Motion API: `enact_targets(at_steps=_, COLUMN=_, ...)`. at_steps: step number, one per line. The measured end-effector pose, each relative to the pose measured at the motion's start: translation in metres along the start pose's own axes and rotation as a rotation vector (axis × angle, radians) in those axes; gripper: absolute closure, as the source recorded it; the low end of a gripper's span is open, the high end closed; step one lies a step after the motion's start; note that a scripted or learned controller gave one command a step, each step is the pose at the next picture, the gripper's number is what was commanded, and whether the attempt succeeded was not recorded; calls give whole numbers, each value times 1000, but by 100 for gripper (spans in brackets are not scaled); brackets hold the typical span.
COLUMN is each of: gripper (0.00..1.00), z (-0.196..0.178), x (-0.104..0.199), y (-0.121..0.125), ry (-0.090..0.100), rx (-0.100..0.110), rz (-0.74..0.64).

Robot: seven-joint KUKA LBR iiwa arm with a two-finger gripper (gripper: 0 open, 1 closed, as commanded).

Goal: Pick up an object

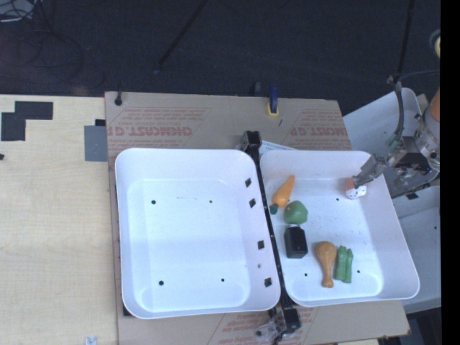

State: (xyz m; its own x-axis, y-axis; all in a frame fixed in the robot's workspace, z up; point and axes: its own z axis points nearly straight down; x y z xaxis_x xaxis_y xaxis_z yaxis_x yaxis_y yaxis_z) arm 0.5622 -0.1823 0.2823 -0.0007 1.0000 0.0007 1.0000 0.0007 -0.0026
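Note:
The right bin [392, 214] holds several small objects. An orange carrot [284, 190] lies near its left wall, with a green round piece [295, 211] and a black block [295, 241] just below it. Toward the front lie a tan drumstick [325, 260] and a green ridged piece [344, 264]. My gripper [361, 180] reaches in over the bin's upper right part from the right edge. A small white and red thing [353, 190] sits right at its tip; whether it is held is unclear.
The left bin [129, 192] stands beside the right one, both on a cardboard sheet [180, 124]. A black divider with clips [262, 221] runs between the bins. The grey arm and cables [420, 149] crowd the right edge.

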Motion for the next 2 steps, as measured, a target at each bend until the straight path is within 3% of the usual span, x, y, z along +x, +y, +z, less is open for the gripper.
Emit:
enact_targets(at_steps=1, gripper=100, z=-10, x=-1, y=0, ry=0, rx=1, rz=-1)
enact_targets(at_steps=2, gripper=100, z=-88, x=-34, y=-88, ry=-4, rx=-7, rz=6)
